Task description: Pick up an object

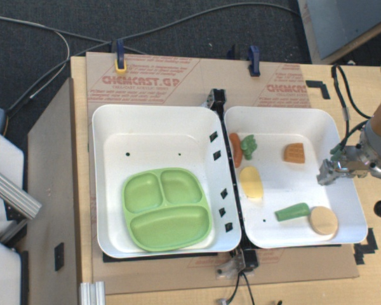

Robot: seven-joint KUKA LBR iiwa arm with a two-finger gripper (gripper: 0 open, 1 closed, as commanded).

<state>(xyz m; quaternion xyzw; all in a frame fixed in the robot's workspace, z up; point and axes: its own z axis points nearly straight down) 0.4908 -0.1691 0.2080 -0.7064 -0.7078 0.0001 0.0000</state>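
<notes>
The right bin [317, 121] holds several small food-like toys. A brown-orange block [294, 153] lies near its back right. A green broccoli piece [248, 146] and an orange-red stick [235, 150] sit by the bin's left wall, with a yellow lump [251, 182] just in front of them. At the front right lie a green bar [292, 212] and a tan round disc [323, 221]. My gripper [330, 169] hangs over the bin's right side, to the right of the brown-orange block and above the tan disc, with nothing seen in it.
The left bin [114, 132] holds a light green divided plate [167, 208]. Black clips line the wall between the two bins [221, 170]. Cables run over the bench at the right [343, 100], and clamps hold the cardboard at the back.
</notes>
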